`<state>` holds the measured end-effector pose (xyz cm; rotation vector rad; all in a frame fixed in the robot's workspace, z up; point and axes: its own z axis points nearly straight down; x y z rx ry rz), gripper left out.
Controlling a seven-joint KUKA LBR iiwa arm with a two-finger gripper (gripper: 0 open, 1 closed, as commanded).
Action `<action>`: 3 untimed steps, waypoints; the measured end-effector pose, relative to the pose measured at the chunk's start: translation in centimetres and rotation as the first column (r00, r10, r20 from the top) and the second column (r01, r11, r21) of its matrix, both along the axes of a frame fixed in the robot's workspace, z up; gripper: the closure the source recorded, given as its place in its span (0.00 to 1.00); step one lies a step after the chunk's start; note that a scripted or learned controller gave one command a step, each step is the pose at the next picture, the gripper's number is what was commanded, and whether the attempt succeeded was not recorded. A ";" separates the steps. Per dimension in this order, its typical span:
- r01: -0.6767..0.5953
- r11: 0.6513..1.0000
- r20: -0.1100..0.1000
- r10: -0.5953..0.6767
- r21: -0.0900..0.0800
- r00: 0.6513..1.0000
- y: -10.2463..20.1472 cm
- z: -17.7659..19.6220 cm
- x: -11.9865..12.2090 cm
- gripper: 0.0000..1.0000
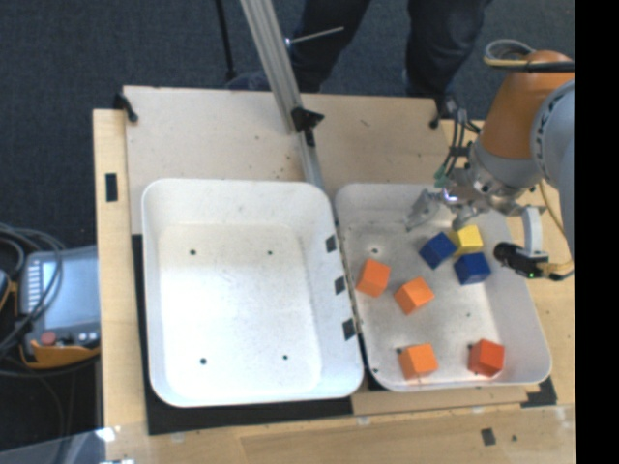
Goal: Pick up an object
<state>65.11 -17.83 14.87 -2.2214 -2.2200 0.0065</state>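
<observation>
The right white bin holds several small cubes. Three are orange, and a red-orange cube lies near the front right corner. Two blue cubes flank a yellow cube. My gripper hangs over the far part of this bin, just beyond the nearer blue cube and the yellow one. It is open, and no cube sits between its fingers.
The left white bin lies beside the right one. A slanted metal post rises behind the bins, its base near their shared far corner. The arm's orange band is at the far right.
</observation>
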 end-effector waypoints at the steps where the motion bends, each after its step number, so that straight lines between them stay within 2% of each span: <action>1: 0.001 1.000 0.001 -0.001 0.000 1.000 -0.1 -5.2 0.0 0.00; 2: 0.003 1.000 0.009 -0.003 0.000 1.000 -0.2 -3.7 0.2 1.00; 3: 0.002 1.000 0.013 -0.002 0.000 1.000 -0.7 2.9 0.1 1.00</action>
